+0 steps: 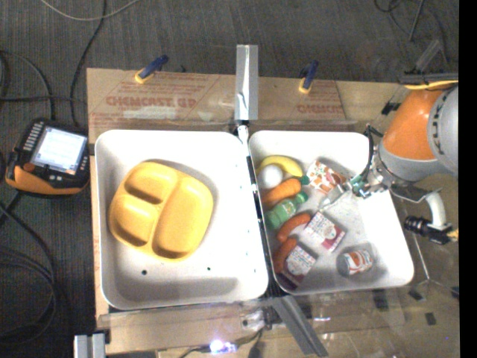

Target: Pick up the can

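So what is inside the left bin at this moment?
The left bin holds one yellow divided tray, lying flat, compartments up and bare. Whatever sits beneath the tray is covered. The can lies in the right bin, with the gripper above that bin.

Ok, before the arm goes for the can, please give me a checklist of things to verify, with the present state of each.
1. Can is in view, lying in the right bin near its front right corner: ok.
2. Space around the can: a small carton lies to its upper left, apart from it; the other sides look free: ok.
3. Claw is above the right bin: ok.
4. Claw is over the can: not ok, it sits further back, near another carton.
5. Claw open enough for the can: cannot tell.
6. Yellow tray in the left bin is away from the path: ok.
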Robot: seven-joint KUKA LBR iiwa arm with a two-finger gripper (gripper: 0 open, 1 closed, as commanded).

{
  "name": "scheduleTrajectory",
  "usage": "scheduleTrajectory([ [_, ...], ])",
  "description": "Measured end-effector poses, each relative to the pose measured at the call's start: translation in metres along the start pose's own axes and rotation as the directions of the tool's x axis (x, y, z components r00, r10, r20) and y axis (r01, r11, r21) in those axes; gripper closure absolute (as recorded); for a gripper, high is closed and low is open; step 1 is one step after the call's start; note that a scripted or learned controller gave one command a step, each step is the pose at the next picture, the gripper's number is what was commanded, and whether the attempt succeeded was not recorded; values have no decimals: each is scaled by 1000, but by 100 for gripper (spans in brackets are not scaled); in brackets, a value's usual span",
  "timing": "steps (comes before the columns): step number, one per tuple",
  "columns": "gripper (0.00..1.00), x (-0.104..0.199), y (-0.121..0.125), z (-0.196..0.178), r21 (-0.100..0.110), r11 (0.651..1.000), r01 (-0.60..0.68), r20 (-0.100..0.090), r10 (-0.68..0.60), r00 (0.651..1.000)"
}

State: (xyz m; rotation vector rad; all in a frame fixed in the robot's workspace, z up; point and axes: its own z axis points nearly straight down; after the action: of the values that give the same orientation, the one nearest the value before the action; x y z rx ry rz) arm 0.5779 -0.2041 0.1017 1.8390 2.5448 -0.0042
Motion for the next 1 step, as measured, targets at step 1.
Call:
scheduleTrajectory([
  [1, 0, -36, 52, -42, -2, 995, 96, 0, -96, 995],
])
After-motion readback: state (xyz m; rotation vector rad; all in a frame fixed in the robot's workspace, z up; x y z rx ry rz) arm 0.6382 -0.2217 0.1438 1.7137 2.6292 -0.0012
